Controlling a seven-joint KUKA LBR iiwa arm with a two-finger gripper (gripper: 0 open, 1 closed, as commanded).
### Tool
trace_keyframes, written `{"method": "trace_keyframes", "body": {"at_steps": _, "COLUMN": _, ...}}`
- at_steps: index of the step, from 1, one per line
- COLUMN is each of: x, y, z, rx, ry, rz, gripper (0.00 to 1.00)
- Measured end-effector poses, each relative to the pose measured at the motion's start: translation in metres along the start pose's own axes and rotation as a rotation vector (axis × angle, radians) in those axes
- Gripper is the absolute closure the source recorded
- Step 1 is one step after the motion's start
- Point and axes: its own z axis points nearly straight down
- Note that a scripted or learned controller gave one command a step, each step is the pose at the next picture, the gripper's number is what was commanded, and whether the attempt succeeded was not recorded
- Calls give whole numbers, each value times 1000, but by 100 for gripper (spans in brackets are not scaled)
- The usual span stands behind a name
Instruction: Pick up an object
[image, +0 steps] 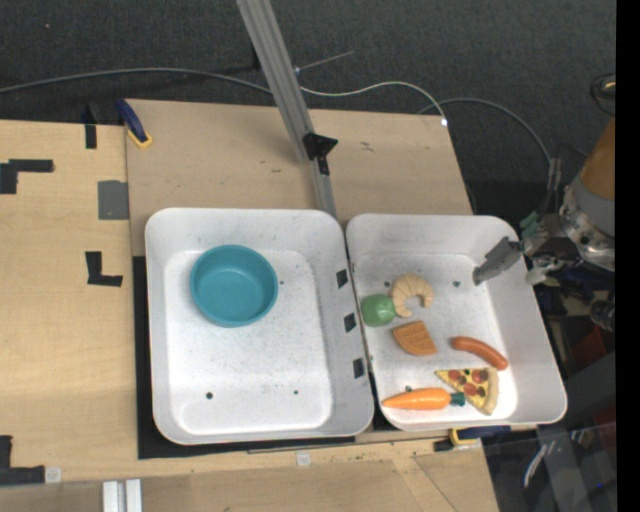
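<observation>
The right bin (430, 228) holds several toy foods: a tan croissant (413, 291), a green ball (378, 310), an orange-brown wedge (414, 338), a red sausage (479, 351), a pizza slice (470, 384) and a carrot (418, 400). My gripper (517, 266) hangs over this bin's right side, above and to the right of the croissant. It looks open, with one grey finger (494, 263) pointing left over bare bin floor. Nothing sits between the fingers.
A teal bowl (234, 285) stands in the left bin (160, 330). A grey metal post (290, 90) slants down to the seam between the bins at the back. Cables run across the dark floor behind the bench.
</observation>
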Motion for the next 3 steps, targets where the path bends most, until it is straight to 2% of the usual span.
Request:
{"method": "trace_keyframes", "body": {"at_steps": 1, "x": 0, "y": 0, "z": 0, "rx": 0, "ry": 0, "rz": 0, "gripper": 0}}
{"method": "trace_keyframes", "body": {"at_steps": 3, "x": 4, "y": 9, "z": 121, "rx": 7, "ry": 1, "rz": 1, "gripper": 0}}
